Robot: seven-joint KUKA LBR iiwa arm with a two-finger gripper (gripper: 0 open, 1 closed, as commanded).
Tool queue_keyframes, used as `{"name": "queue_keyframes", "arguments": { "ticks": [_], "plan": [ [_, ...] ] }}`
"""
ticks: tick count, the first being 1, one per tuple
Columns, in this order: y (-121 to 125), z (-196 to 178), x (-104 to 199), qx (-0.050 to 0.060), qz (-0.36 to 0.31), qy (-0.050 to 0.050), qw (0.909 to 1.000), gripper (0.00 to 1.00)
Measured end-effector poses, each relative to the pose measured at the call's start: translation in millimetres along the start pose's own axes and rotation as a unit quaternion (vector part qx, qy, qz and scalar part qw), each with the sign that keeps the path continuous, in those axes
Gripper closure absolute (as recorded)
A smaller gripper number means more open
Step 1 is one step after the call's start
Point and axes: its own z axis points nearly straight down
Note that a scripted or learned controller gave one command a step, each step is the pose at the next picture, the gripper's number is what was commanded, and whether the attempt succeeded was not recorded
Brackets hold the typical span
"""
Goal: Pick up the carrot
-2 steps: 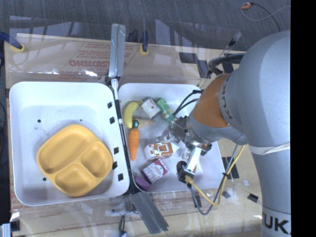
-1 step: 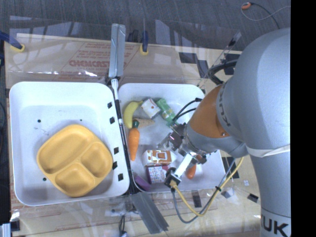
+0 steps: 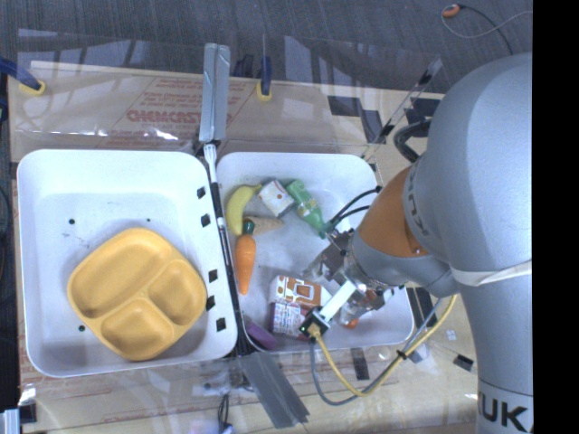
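The orange carrot (image 3: 244, 259) lies lengthwise against the left wall of the right bin (image 3: 348, 172), green stem end up and tip pointing toward the front. My gripper (image 3: 342, 307) hangs low over the front right part of that bin, to the right of the carrot and well apart from it. Its body and a white part cover the fingers. A small red and orange carton (image 3: 297, 303) lies just left of the gripper, between it and the carrot.
A yellow banana (image 3: 237, 208), a white box (image 3: 275, 197), a green bottle-like item (image 3: 308, 211) and a beige piece (image 3: 263, 225) crowd the bin's back. A purple item (image 3: 261, 336) sits at the front wall. The left bin (image 3: 54, 179) holds a yellow divided plate (image 3: 136, 292).
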Motion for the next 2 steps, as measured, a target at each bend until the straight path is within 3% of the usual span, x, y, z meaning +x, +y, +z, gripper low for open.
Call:
{"name": "queue_keyframes", "arguments": {
  "ticks": [1, 2],
  "plan": [
    [51, -28, -37, 0.002, 0.003, 0.000, 1.0000, 0.00],
    [51, -90, -35, 0.002, 0.163, 0.000, 0.9866, 0.00]
  ]
}}
